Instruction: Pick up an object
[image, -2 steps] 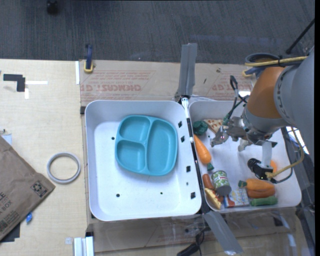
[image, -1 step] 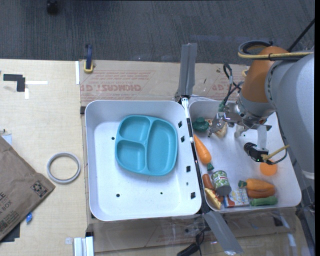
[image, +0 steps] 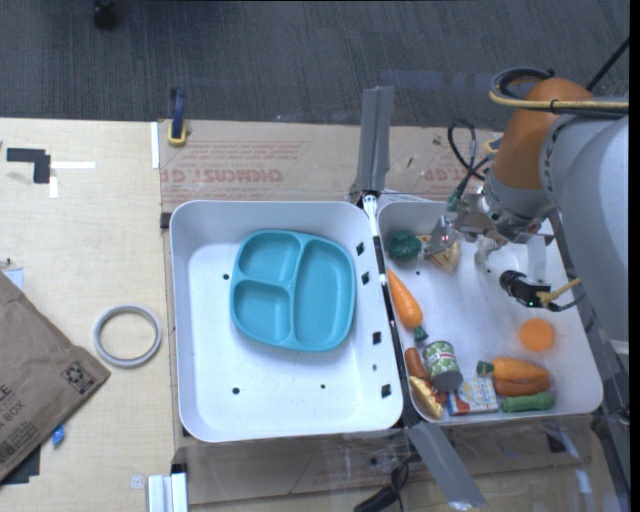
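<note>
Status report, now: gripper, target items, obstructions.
Gripper low over right bin back corner, by green toy and tan item; fingers unreadable. Nothing seen held. Carrot, can, orange ball lie loose. Blue tray in left bin.

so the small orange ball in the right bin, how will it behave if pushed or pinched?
The orange ball looks round and smooth, so it probably rolls at a nudge. It sits apart on bare bin floor, with nothing close to stop it. Fingers may squirt it sideways unless centred.
</note>
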